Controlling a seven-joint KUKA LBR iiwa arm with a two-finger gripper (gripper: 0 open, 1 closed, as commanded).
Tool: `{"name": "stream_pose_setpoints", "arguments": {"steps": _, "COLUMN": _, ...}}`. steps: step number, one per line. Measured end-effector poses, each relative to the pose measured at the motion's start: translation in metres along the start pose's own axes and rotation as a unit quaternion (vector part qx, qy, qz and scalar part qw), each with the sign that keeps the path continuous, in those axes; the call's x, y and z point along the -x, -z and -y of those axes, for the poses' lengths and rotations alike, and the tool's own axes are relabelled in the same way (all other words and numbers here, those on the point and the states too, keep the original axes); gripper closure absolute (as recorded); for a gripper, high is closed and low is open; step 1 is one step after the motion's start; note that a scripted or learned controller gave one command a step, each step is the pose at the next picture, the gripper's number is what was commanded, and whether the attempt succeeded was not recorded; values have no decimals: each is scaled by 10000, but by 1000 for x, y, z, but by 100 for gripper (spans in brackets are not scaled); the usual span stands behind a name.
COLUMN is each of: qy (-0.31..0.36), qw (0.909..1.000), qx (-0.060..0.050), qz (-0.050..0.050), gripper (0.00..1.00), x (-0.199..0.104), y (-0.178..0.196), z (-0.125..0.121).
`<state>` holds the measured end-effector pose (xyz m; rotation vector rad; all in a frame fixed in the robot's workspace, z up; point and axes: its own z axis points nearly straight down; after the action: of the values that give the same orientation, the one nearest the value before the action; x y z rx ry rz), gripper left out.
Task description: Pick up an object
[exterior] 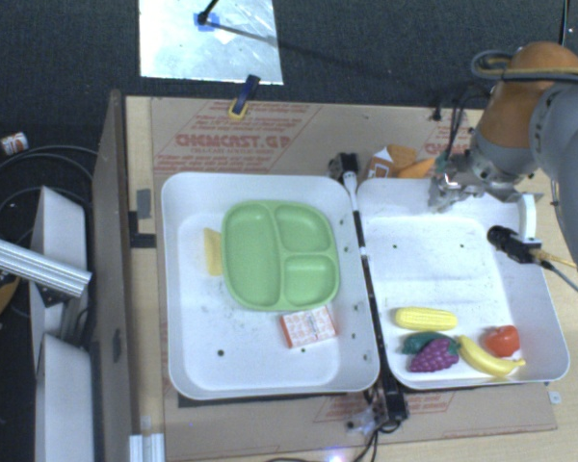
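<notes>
My gripper [447, 192] hangs over the far edge of the right bin [462, 268], below the grey arm with its orange band [516, 114]. Nothing shows in its grasp. Along the right bin's near side lie a yellow corn cob [425, 319], a purple grape bunch [433, 354], a small teal piece [419, 341], a banana [488, 359] and a red tomato-like piece [502, 339]. All of these lie well short of the gripper, towards the front.
The left bin [197, 354] holds a green divided plate [279, 255], a yellow piece [213, 251] by its left side and a red-and-white packet [308, 327]. An orange object [410, 166] lies on the cardboard behind the right bin.
</notes>
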<state>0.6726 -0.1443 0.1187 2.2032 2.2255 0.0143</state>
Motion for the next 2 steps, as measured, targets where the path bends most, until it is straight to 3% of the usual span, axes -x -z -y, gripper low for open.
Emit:
{"name": "stream_pose_setpoints", "arguments": {"steps": 1, "qy": -11, "qw": 10000, "qx": -51, "qz": -10, "gripper": 100, "x": -40, "y": 8, "z": 3}}
{"name": "stream_pose_setpoints", "arguments": {"steps": 2, "qy": -19, "qw": 10000, "qx": -62, "qz": -3, "gripper": 100, "x": -59, "y": 3, "z": 11}}
